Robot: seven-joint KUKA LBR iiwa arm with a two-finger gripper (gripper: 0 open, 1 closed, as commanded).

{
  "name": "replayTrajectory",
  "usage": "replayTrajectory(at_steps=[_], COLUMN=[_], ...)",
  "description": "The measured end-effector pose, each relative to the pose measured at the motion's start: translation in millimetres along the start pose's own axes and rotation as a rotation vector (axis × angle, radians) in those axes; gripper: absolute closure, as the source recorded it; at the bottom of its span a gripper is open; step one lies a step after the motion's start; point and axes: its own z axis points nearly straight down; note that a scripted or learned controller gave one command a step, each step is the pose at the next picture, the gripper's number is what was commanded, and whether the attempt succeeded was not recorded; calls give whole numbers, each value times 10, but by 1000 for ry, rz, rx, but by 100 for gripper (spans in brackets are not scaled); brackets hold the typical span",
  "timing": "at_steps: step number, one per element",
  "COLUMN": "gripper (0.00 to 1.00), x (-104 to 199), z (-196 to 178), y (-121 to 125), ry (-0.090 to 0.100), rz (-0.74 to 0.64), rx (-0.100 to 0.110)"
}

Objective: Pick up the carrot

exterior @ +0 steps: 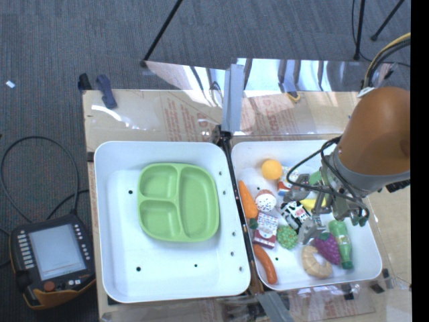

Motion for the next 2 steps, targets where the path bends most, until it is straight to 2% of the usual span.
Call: replayTrajectory(at_steps=[1, 2], gripper=[0, 0], x=[-254, -832], z=[119, 346], y=[176, 223], ry=[-5, -5], rz=[14, 77], rx=[3, -1])
